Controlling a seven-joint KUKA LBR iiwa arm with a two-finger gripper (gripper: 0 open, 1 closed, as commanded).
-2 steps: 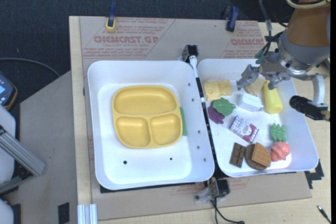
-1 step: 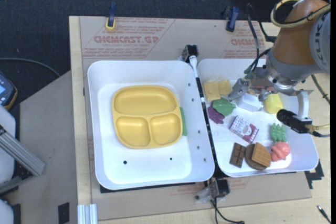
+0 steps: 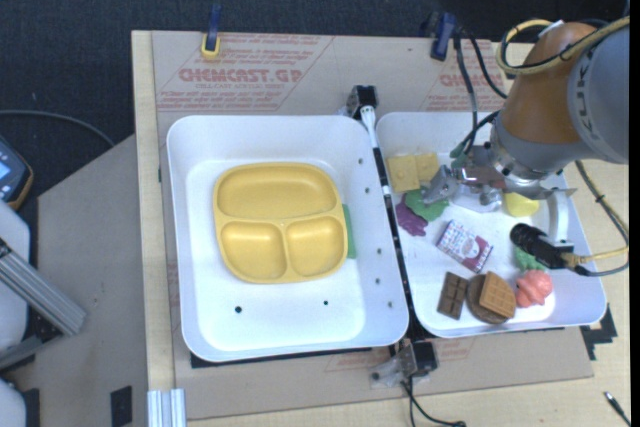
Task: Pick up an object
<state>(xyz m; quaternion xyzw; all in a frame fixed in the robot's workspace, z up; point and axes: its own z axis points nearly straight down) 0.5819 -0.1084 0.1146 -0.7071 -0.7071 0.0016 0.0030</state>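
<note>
The gripper [image 3: 445, 183] hangs low in the right bin [image 3: 585, 300], its fingers slightly parted and holding nothing, directly above the green toy [image 3: 425, 207], which lies beside the purple toy [image 3: 410, 218], just below the yellow sponge [image 3: 412, 169].

Robot lab: clamped bench board [image 3: 250, 65], loose cables [image 3: 480, 85], two white bins [image 3: 190, 215], dark carpet [image 3: 80, 15].

Arm [image 3: 585, 105] enters from right, grey links, orange band above wrist, bent down and leftward. Gripper [image 3: 447, 183] low, pointing left, metallic, angled down. Black cables trail along wrist.
</note>
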